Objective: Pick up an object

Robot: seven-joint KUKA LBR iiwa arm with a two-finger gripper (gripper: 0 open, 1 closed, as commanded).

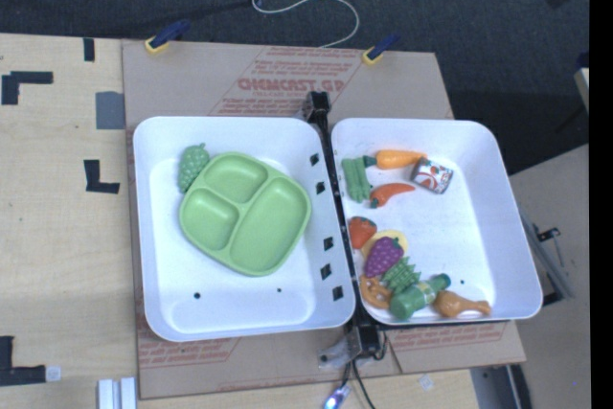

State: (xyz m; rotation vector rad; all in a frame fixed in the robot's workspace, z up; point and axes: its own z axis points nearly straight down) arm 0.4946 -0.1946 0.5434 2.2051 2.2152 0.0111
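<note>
On my desk (57, 235) sit two bins; the right bin (479, 206) holds small toy food. Its carrot (398, 158) lies apart near the far wall, light, stiff, slick; I'd pinch mid-body. My tool's state I cannot tell.

The green bunch (193, 165) at the left bin's far side is partly covered by the divided green plate (245, 212). In the right bin, the toy pile (395, 274) overlaps; individual pieces are too small to identify. The small can (432, 175) label is illegible.
</note>
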